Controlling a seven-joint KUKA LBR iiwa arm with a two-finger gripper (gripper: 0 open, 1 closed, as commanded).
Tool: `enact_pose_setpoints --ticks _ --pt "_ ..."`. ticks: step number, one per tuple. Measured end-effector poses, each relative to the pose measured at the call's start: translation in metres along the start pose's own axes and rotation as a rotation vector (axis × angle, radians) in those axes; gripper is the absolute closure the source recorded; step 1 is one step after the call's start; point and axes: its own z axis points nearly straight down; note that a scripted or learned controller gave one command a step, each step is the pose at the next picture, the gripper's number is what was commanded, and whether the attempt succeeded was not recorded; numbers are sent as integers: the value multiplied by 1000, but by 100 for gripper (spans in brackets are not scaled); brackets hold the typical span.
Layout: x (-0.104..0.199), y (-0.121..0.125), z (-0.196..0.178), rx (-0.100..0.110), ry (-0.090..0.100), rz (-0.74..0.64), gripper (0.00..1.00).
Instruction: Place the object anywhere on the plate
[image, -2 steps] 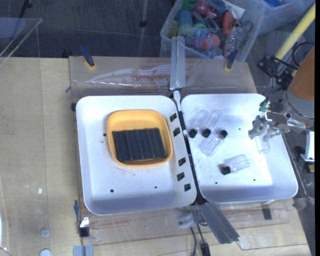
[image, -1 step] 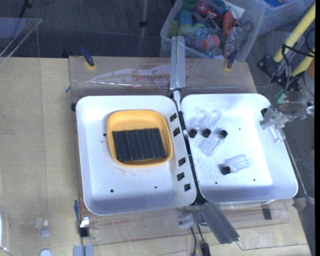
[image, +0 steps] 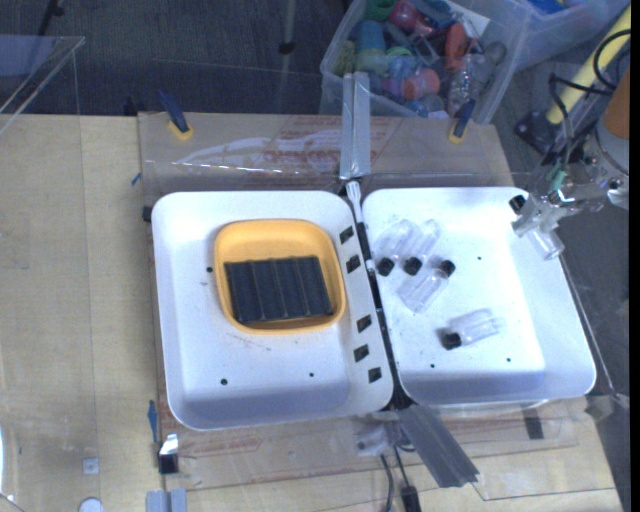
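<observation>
Right bin (image: 560, 340) | bottles (image: 420, 265) left of claw (image: 540, 225)

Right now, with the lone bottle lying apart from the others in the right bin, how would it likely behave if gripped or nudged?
The lone bottle looks clear and empty, so probably light. It lies on its side and looks round, so a nudge may roll it across the right bin. Its smooth wall may slip between fingers; the black cap might offer better grip.

The gripper (image: 545, 215) is pale metal with translucent fingers; thin dark cables run along the grey, blurred wrist above it.
</observation>
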Motion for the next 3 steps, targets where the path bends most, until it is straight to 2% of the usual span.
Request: enact_pose_setpoints --ticks 2,3 --pt "7 50 45 -4 -1 -491 100" --pt "19 49 -17 -5 -1 -719 100"
